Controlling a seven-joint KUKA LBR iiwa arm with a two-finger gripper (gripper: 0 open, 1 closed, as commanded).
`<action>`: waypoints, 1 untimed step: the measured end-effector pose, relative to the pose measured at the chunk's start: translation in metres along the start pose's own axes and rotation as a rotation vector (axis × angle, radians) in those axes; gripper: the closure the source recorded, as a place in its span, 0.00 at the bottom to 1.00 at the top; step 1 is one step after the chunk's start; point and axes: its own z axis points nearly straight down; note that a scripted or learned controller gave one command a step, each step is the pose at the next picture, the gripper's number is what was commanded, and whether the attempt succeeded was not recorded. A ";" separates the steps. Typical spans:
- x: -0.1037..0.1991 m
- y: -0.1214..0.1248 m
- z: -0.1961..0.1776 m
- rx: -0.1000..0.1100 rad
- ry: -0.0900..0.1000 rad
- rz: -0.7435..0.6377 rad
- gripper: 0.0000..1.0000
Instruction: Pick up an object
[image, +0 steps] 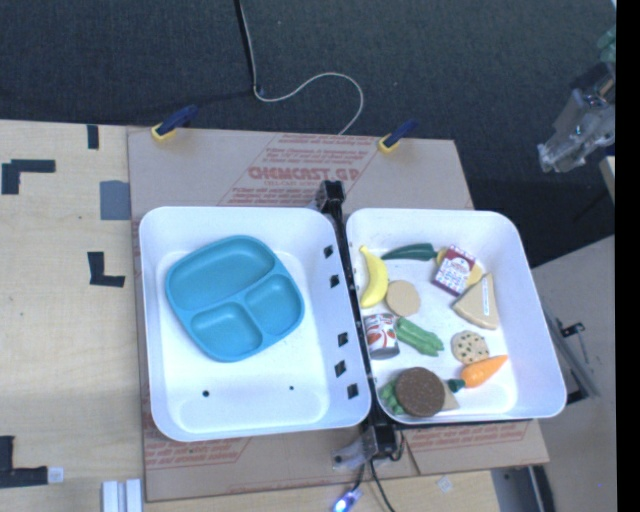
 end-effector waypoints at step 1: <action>0.000 0.000 -0.010 0.000 0.000 -0.001 1.00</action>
